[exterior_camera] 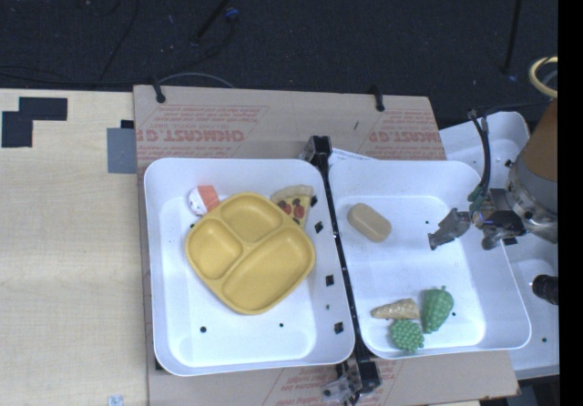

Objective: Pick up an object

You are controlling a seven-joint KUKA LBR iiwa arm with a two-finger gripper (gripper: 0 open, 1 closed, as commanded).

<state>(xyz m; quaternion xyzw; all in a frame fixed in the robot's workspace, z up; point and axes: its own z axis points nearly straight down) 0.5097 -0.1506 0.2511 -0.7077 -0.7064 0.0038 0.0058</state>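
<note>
My gripper (469,233) hangs over the right side of the right bin (414,178), open, with nothing between its fingers. A tan oval object (369,222) lies to its left in the bin's upper middle. Near the bin's front edge, below and left of the gripper, sit a green ridged object (436,309), a small green bumpy one (406,335) and a tan cone-shaped piece (395,309). The arm's orange band (547,145) enters from the right.
The left bin (173,322) holds a yellow divided plate (250,252), a pizza-slice toy (294,202) at its upper right and a small orange-and-white object (203,198) at its upper left. A black divider (332,245) separates the bins.
</note>
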